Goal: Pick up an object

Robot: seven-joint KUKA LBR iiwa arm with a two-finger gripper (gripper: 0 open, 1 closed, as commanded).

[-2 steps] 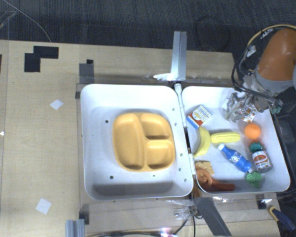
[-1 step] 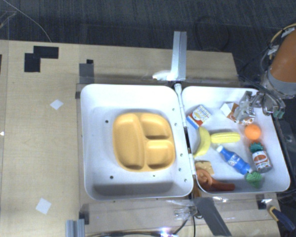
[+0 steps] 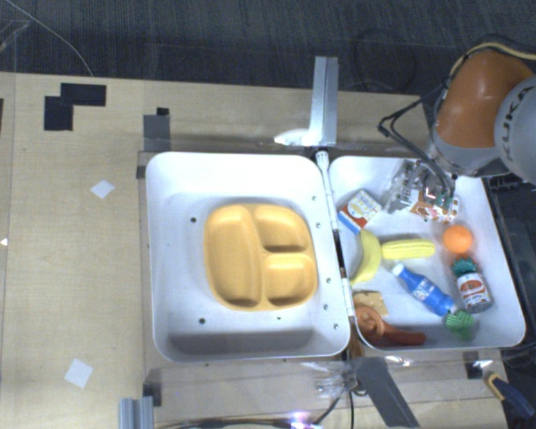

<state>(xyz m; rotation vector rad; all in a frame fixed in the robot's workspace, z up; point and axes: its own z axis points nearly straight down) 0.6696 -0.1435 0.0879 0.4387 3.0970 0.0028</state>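
My gripper (image 3: 417, 186) hangs low over the back of the right bin (image 3: 505, 266), under the grey arm with its orange band (image 3: 472, 101). It is right beside a red and white snack packet (image 3: 433, 207) and a small white carton (image 3: 361, 207). In front of them lie a banana (image 3: 370, 256), a yellow block (image 3: 408, 250), an orange ball (image 3: 458, 239), a blue bottle (image 3: 423, 290), a small jar with a green cap (image 3: 470, 295) and a brown sausage (image 3: 395, 333). I see nothing lifted off the bin floor.
The left bin (image 3: 174, 239) holds a yellow divided tray (image 3: 257, 255). A metal post (image 3: 325, 105) rises behind the wall between the bins. Black cables (image 3: 402, 123) loop behind the right bin near the arm.
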